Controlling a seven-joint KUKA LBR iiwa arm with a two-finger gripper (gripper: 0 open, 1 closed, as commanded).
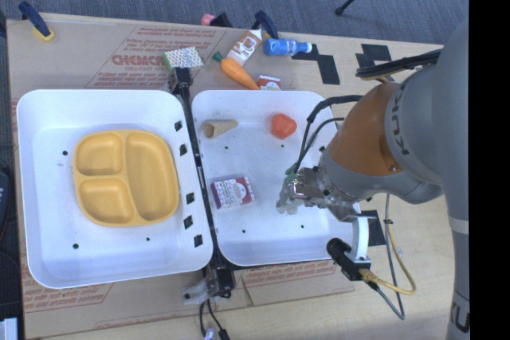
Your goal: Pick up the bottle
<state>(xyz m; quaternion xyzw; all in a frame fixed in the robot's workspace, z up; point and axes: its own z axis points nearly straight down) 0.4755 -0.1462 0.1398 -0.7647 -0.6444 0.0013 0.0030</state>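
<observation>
Claw (288,199): low in the right white bin (239,247), near its right edge; finger state cannot be told.
Bottle: blue plastic bottle (285,48) lies on the bench beyond the bins.
Room: bare bin floor left of the claw.

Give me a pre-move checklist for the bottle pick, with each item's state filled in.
1. Bottle located: ok, the blue bottle lies on the cardboard beyond the right bin.
2. Gripper near the bottle: not ok, it is low inside the right bin.
3. Gripper free of objects: cannot tell.
4. Space around the bottle: not ok, a white-and-orange bottle and a carrot lie close.
5. Bottle upright: not ok, it lies on its side.
</observation>
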